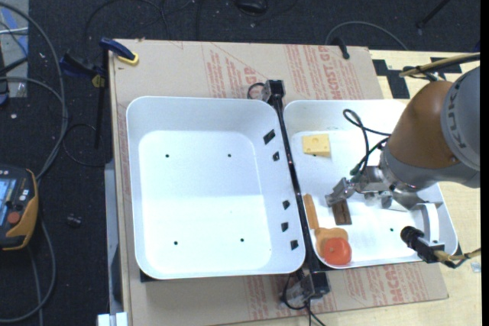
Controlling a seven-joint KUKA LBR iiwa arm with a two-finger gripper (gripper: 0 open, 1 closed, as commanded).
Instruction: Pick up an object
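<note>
While the gripper (341,197) hovers, a brown block (342,213) lies just beneath.

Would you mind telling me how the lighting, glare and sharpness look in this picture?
Camera view: light is bright and even; the white bins look nearly blown out, with soft shadow along their inner walls. The arm shows a glossy highlight on its orange band. The gripper and the dark floor cables are slightly soft; the cheese block and tomato read clearly.

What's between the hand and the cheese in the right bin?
Nothing visible. The hand sits low in the right bin; the cheese lies up-left of it across bare floor. The brown block and tomato lie below that line.
</note>
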